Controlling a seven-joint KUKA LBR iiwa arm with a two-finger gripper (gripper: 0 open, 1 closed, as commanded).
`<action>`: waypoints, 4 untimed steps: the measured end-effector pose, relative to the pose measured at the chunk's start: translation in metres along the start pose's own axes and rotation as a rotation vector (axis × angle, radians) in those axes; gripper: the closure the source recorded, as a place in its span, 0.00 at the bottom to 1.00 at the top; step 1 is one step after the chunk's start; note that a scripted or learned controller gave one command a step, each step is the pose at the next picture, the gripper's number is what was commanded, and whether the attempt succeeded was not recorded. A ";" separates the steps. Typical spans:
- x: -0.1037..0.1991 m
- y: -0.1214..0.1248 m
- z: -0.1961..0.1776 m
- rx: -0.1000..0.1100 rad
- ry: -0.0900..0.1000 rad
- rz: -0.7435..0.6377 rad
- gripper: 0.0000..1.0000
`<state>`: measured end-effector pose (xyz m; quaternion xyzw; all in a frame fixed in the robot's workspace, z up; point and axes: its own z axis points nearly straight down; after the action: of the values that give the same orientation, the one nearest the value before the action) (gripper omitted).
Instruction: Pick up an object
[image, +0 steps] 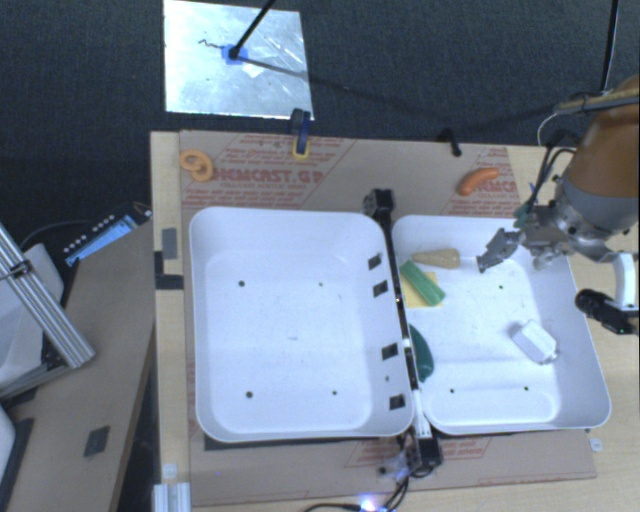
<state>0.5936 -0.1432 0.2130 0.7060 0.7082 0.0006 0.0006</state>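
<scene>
Two shallow white bins sit side by side on the bench, the left bin bare inside and the right bin holding a few things. Nearest the camera, a dark green object lies against the right bin's left wall. A small white block rests toward that bin's right side, well apart from the rest. Farther back, a green and yellow piece lies tilted near the divider, and a tan, carrot-shaped object lies just behind it. The pincer hangs over the back of the right bin, just right of the tan object, with nothing between its fingers; how wide they stand cannot be told. Beyond the bins, an orange sausage-like toy lies on the cardboard, and an orange ring lies at the far left corner.
</scene>
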 end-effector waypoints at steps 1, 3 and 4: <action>0.068 -0.016 -0.022 0.000 0.003 -0.008 0.00; 0.136 -0.045 -0.082 -0.004 0.002 -0.005 1.00; 0.210 0.039 -0.127 -0.011 0.003 -0.009 1.00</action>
<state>0.6316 0.0670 0.3396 0.7027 0.7114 0.0055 0.0033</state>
